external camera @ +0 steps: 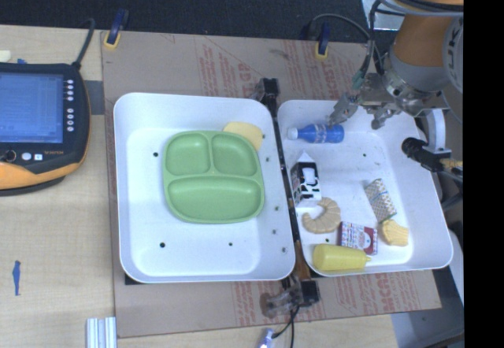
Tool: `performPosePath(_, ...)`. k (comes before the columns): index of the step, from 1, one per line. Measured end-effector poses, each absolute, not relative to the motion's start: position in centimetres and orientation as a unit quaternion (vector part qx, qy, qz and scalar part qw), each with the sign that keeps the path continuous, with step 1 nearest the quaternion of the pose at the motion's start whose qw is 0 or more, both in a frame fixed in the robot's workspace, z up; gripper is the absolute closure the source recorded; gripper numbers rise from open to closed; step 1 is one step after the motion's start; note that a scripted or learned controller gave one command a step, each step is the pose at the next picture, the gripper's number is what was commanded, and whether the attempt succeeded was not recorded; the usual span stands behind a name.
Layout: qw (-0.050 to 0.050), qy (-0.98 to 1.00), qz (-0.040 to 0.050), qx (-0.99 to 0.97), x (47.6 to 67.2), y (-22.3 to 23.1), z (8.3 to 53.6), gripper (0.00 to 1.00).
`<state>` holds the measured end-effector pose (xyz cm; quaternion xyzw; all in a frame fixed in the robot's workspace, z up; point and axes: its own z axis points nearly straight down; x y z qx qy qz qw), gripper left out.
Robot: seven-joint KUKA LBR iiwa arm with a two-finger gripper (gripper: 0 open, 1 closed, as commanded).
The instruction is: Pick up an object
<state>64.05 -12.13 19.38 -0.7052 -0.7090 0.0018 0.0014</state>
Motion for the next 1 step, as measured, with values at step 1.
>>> performPosePath(1,-0.004,-0.708,-0.0029,-0.706,57.84,-9.70,10.91,0.00)
